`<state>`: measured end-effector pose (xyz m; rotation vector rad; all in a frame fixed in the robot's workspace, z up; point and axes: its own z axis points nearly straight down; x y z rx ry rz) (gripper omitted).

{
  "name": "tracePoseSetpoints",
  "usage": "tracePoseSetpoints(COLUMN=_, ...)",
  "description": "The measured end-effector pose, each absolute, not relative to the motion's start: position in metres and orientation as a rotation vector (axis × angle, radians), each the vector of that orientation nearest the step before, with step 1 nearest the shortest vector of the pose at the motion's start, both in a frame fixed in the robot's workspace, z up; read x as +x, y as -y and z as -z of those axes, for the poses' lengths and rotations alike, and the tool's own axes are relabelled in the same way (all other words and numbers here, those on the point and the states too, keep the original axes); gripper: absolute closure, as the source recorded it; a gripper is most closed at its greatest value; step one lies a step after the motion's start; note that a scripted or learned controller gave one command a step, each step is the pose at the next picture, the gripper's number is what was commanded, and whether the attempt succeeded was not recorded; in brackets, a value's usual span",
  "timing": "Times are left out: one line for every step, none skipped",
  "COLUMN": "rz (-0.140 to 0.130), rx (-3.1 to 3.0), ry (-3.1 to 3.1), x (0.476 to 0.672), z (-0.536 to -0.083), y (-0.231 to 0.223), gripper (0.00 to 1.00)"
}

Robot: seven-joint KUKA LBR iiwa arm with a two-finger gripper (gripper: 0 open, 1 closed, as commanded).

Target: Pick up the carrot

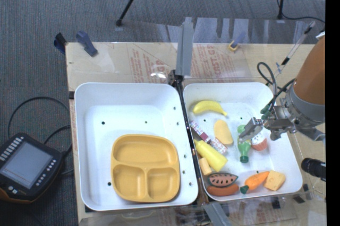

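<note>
Carrot [256,181] lies in the lower right of the frame, at the near edge of the right bin [265,89], orange body pointing up-right, green stub at its lower-left end. Just right of it you have a yellow cheese wedge [275,181]; just left, a watermelon slice [222,179] with a red sausage [223,190] under it. Gripper [249,133] hangs above the middle of that bin, well up-frame from the carrot and apart from it, reaching in from the right edge on the grey arm [311,92] with the orange band. You cannot tell whether the fingers are spread or pressed together; they blur into the clutter below. Directly beneath them sit a green bottle [244,151] and a small red-and-white item [260,143]. Further left in the same bin: banana [208,107] up top, a pale yellow oval piece [223,132], a yellow squash-like piece [211,154]. Left bin [95,108] carries a yellow divided plate [144,168] in its lower half.
</note>
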<state>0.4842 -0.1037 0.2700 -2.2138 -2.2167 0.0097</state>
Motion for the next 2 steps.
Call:
tracePoseSetpoints(rz=-0.013, rx=-2.065, ry=2.350, x=0.510, z=-0.196, y=0.067, gripper=0.00)
tracePoseSetpoints(rz=-0.008, rx=-2.096, ry=2.330, x=0.475, z=-0.200, y=0.159, gripper=0.00)
